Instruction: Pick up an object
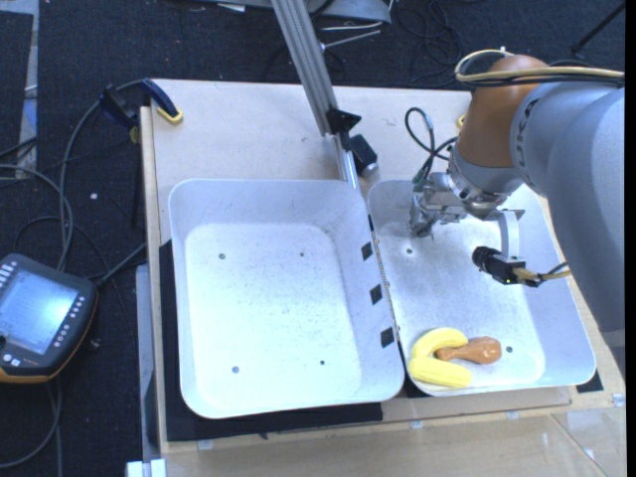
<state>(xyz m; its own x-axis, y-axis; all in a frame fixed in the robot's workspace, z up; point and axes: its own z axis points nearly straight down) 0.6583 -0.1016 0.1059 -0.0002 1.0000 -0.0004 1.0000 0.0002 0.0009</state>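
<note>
Near right bin's point(556, 366) front rim, curved yellow banana point(434, 358), orange drumstick-shaped toy point(475, 350), end effector point(425, 225) grip unclear.

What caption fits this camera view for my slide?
KUKA arm's tool hangs over the right bin's far end, while a yellow banana and an orange toy lie touching near its front edge.

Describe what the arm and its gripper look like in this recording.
The arm is a thick, rounded grey body with an orange band above the wrist. A yellowish cable loops over that band. The gripper is a small grey metal assembly with dark cables arching beside it.
</note>
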